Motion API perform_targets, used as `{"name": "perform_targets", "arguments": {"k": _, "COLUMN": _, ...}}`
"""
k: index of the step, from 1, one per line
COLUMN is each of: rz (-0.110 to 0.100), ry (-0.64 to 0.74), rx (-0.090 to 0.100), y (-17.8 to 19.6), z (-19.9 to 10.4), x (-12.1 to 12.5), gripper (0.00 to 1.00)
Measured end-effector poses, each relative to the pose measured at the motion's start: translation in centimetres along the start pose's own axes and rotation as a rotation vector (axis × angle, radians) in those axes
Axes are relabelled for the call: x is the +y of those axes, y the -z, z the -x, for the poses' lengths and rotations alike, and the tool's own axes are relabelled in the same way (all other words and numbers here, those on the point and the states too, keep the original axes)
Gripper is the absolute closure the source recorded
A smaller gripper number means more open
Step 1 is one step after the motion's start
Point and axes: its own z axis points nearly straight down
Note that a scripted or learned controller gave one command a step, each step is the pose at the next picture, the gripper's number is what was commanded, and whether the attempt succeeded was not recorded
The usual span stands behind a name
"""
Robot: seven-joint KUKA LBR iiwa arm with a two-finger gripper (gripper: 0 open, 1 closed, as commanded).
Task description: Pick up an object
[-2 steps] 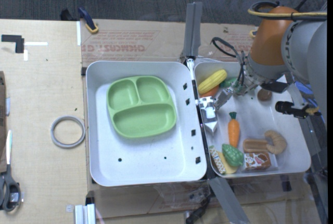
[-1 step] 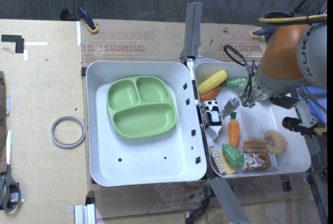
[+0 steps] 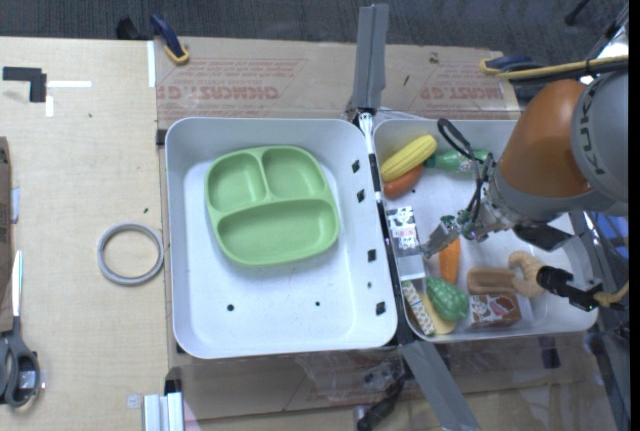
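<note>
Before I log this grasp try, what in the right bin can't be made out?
- Pincer: small and dark against clutter in the camera view; open or shut is unclear.
- Carrot: its top end meets the pincer; gripped or merely touched is unclear.
- Right bin: its right part is covered by the arm.
- Packet labels: too small to read.

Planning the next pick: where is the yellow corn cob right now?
The yellow plastic corn cob lies at the far left corner of the right white bin, just above an orange toy.
</note>
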Motion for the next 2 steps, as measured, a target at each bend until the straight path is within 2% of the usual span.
{"name": "perform_targets", "arguments": {"k": 1, "rz": -0.007, "ry": -0.221, "rx": 0.007, "y": 9.7, "z": -4.1, "x": 1.4, "gripper": 0.0}}
{"name": "perform_targets", "arguments": {"k": 2, "rz": -0.008, "ry": -0.335, "rx": 0.008, "y": 0.8, "z": -2.2, "x": -5.3, "gripper": 0.0}}
